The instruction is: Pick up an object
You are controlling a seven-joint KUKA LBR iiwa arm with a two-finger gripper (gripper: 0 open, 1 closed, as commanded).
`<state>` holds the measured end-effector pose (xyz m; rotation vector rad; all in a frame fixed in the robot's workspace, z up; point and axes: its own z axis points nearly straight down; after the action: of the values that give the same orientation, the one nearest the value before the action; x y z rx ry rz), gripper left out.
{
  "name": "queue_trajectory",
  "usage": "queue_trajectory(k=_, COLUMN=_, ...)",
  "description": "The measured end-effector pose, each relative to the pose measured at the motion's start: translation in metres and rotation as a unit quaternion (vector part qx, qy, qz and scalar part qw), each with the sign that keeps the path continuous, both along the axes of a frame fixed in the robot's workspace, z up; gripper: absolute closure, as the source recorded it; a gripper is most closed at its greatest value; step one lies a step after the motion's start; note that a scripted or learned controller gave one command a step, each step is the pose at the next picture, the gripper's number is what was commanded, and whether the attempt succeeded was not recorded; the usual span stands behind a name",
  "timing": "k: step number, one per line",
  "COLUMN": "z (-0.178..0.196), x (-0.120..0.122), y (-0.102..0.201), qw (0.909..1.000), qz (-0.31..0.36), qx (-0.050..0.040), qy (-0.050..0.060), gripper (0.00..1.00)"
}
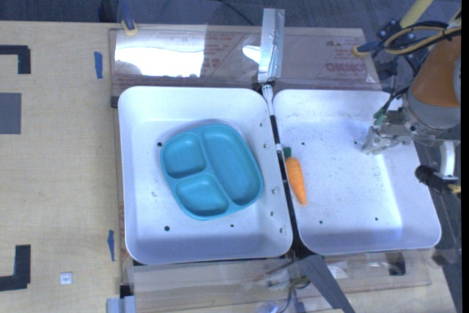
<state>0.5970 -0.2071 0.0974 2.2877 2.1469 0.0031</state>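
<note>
An orange toy carrot point(295, 179) with a green top lies along the left wall of the right bin point(352, 220), its tip pointing toward the front. My gripper point(375, 141) hangs over the upper right part of that bin, well to the right of the carrot and apart from it. Nothing shows in the gripper. The arm's orange band point(438, 77) sits above it at the right edge of the view.
A blue divided plate point(210, 170) fills the middle of the left bin point(146, 231). A clear plastic sheet point(190, 51) and a metal bracket point(272, 44) stand behind the bins. Cables point(407, 37) run near the arm at the top right.
</note>
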Motion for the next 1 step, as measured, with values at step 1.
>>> queue_trajectory(k=1, z=-0.0118, x=0.0553, y=-0.0103, qw=1.0, qz=0.006, qx=0.0, qy=0.001, gripper=1.0)
